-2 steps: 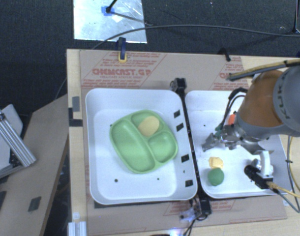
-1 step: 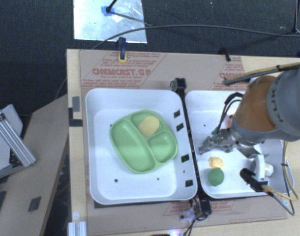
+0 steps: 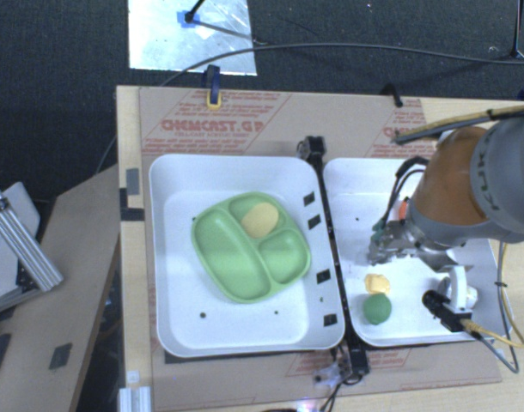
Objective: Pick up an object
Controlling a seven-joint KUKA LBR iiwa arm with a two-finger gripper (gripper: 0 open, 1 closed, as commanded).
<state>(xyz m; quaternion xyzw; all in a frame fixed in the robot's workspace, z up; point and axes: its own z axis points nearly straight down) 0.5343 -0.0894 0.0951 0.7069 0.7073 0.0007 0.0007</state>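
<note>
In the right bin lie a small yellow object and, just in front of it, a green ball. My gripper hangs low over the bin floor, just behind the yellow object, with the grey arm and its orange band rising to the right. A green divided plate rests in the left bin, and a yellow rounded object sits in the plate's far compartment.
A black divider with clips runs between the two bins. A black and white part of the arm with a yellow cable sits over the right bin's front right corner. Brown cardboard lies beneath the bins.
</note>
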